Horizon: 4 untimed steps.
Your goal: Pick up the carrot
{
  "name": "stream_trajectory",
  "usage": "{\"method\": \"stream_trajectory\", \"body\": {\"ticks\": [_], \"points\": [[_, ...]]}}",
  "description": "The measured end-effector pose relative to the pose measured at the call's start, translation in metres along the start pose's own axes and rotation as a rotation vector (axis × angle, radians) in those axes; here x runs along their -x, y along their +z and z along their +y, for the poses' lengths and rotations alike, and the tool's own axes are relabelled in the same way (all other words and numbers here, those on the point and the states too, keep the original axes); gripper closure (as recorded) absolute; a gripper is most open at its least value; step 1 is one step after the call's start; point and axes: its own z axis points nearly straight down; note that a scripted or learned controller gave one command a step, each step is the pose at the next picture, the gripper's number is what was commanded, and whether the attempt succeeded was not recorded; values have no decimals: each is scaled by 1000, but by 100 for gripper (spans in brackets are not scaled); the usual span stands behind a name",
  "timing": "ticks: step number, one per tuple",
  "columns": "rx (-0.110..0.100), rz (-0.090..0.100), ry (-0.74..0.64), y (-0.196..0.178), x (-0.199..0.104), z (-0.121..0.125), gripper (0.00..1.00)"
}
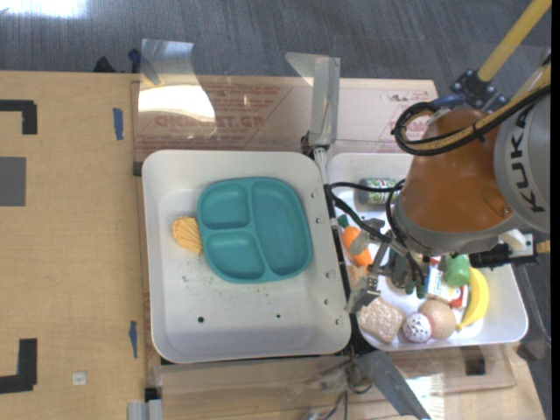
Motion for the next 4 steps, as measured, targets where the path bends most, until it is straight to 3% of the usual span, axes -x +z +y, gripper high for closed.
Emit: {"method": "stream_trajectory", "body": {"ticks": [1, 2, 3, 4], "points": [[0, -5, 239, 0, 99, 28, 0], [-1, -1, 189, 0, 33, 2, 0], [1, -6, -79, -1, 78, 17, 0], [0, 0, 65, 0, 56, -11, 0]]}}
